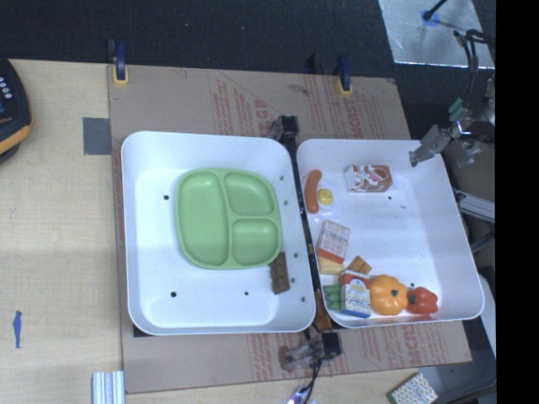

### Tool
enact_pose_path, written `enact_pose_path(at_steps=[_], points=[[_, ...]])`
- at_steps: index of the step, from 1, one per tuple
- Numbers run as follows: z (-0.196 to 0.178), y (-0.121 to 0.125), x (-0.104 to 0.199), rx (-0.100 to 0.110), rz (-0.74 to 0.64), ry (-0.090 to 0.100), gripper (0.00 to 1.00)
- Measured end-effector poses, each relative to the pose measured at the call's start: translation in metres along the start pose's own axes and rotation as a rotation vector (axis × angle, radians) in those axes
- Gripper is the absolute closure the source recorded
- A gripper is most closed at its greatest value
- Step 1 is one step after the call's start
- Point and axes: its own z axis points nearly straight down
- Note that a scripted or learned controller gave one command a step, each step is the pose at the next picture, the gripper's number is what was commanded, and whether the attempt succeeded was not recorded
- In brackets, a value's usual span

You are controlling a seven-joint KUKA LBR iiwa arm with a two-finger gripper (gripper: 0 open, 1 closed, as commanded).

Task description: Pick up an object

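The right bin (421, 225) holds several toy foods. A sausage (312, 189) and a small yellow piece (325, 198) lie near its left wall, with a brown and white packet (369, 178) beside them. A pink and white carton (333, 241) lies mid-bin. At the front sit an orange pumpkin (387, 295), a red pepper (424, 300) and a green and white pack (354, 297). My gripper (421, 151) hangs over the bin's far right corner, apart from all of them, and nothing shows in it.
The left bin (139, 225) holds a green divided plate (227, 217) and a small brown block (279, 273) by its right wall. Clamps (343, 72) stand at the far edge of the cardboard sheet. A yellow and black device (12, 112) lies at the far left.
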Motion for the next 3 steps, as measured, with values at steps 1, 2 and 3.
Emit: enact_pose_path(at_steps=[1,2,3], points=[[0.105,0.002,0.048,0.008,-0.005,0.003,0.00],[0.171,0.057,0.017,-0.006,-0.005,0.004,0.00],[0.157,0.056,-0.021,-0.011,0.001,0.001,0.00]])
